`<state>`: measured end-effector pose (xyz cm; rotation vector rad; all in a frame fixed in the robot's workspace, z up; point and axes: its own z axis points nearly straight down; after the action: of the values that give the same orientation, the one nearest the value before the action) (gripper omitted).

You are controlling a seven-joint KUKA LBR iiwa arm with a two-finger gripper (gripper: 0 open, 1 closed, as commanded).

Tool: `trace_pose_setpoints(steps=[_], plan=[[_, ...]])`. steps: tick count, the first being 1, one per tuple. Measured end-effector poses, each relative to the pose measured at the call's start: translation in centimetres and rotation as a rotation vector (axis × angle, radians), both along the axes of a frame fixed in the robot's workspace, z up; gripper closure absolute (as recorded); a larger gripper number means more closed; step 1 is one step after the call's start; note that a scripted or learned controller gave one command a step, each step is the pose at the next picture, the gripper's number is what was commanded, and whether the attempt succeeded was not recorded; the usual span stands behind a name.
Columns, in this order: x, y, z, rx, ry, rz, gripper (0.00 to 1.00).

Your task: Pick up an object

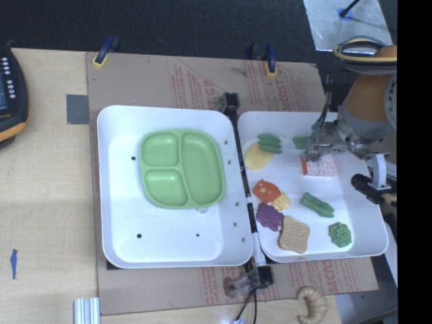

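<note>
Nearest the camera, a tan curled piece (312,304) is seen on the bench below the right bin (364,245), while the gripper (319,151) is lowered onto a red-and-white block (322,167) at that bin's far right, its grip not discernible.

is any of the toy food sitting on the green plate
No, the green plate in the left bin carries nothing; the toy food lies in the right bin.

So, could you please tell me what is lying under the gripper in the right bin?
Under the gripper lies a pale block with red speckles, resting on the right bin floor. Its upper left part is covered by the gripper, so contact cannot be judged.
</note>
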<state>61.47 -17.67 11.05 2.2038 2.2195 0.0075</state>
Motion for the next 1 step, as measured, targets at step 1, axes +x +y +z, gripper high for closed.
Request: trace_pose_setpoints(steps=[1], plan=[[-3.95,-2.42,8.46,0.004,0.010,-0.007,1.00]])
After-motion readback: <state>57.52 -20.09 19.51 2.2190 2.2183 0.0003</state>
